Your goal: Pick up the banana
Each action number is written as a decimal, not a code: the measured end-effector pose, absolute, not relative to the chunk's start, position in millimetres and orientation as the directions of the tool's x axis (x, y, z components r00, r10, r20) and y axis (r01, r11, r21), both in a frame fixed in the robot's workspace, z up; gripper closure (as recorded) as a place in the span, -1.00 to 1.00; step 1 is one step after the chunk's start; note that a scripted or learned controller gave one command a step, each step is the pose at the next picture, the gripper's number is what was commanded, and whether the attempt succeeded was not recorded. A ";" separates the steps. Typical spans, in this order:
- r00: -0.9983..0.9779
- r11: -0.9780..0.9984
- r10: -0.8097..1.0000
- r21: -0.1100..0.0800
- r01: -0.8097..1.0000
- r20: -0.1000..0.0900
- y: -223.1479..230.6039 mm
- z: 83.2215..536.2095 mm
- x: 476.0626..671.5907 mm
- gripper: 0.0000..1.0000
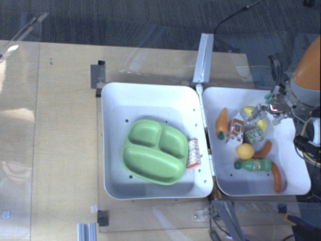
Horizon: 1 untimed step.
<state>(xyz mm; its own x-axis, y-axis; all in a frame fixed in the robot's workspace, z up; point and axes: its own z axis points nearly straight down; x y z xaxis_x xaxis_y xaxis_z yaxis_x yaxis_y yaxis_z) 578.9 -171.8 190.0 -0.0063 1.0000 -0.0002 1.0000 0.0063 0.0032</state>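
Right bin (301, 182), near to far: a sausage (277, 177), a green bottle (255, 165), a second sausage (263, 149), an orange ball (245, 151), a carton (235, 130) and a carrot (221, 122). The banana (252, 115) lies at the far side, partly under the gripper (262, 111), crowded by the carton. The arm (303, 84) reaches in low from the right; whether the jaws are open cannot be told. Left bin (113, 134) holds a green tray (155, 152).

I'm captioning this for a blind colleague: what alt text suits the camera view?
A robot gripper reaches over a banana in the right bin, among toy foods. The left bin holds a green divided plate.
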 end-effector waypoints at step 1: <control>-0.056 0.056 0.998 0.042 0.998 -0.011 -175.9 119.9 636.3 -1.00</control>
<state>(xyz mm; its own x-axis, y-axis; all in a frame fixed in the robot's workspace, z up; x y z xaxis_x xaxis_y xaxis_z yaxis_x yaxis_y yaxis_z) 636.3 -175.9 119.9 -0.0561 0.9984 -0.0108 0.9975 0.0565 0.0422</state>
